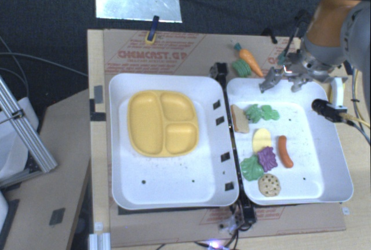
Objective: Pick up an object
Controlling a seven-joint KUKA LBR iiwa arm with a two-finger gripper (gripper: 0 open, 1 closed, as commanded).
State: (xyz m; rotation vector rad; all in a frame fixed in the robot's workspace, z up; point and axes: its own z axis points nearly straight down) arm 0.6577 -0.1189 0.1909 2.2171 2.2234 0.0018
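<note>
Two white bins sit side by side; the left bin holds a yellow divided plate. The right bin holds toy food: a cracker, green leaves, a yellow piece, a sausage, purple grapes, another green piece and a cookie. A toy carrot lies on the bench just beyond. The gripper hovers over the right bin's far edge, fingers spread apart with nothing between them.

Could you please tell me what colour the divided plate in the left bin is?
The divided plate is yellow, seen in the camera view.
</note>
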